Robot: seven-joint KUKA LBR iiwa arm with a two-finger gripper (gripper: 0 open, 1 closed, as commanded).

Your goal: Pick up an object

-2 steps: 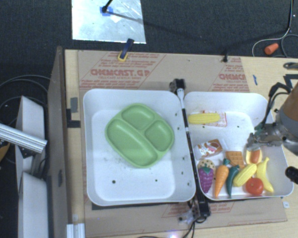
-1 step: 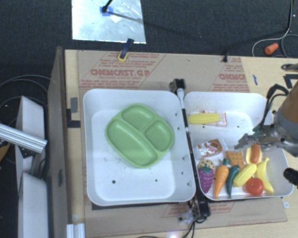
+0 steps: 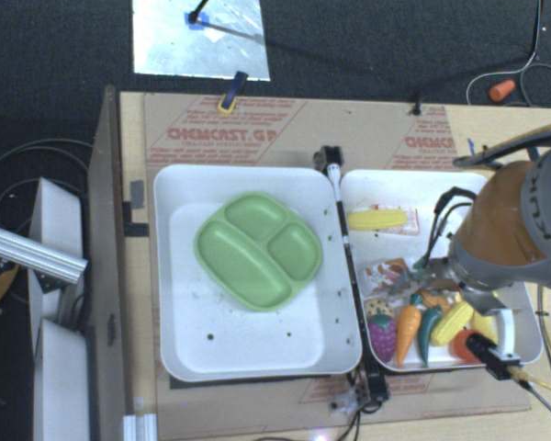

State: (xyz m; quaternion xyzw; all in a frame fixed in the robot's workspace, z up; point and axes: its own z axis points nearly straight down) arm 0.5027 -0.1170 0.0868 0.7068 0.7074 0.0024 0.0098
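Observation:
The right bin (image 3: 413, 178) holds several toy foods. A yellow corn cob (image 3: 378, 219) lies near its far side. At the near side sit purple grapes (image 3: 382, 331), an orange carrot (image 3: 407, 331), a green vegetable (image 3: 426, 329), a yellow piece (image 3: 452, 321) and a red piece (image 3: 466, 344). A printed card (image 3: 386, 273) lies between the corn and this cluster. My gripper (image 3: 421, 288) is low in the right bin, just above the carrot and the green vegetable, next to the card. The arm's orange band (image 3: 496, 223) covers the bin's right part.
The left bin (image 3: 193, 343) holds a green divided plate (image 3: 258, 249). A black divider (image 3: 344, 246) runs between the bins. Cardboard (image 3: 257, 131) lies under both bins. Cables and a metal bar (image 3: 32, 254) sit off the bench to the left.

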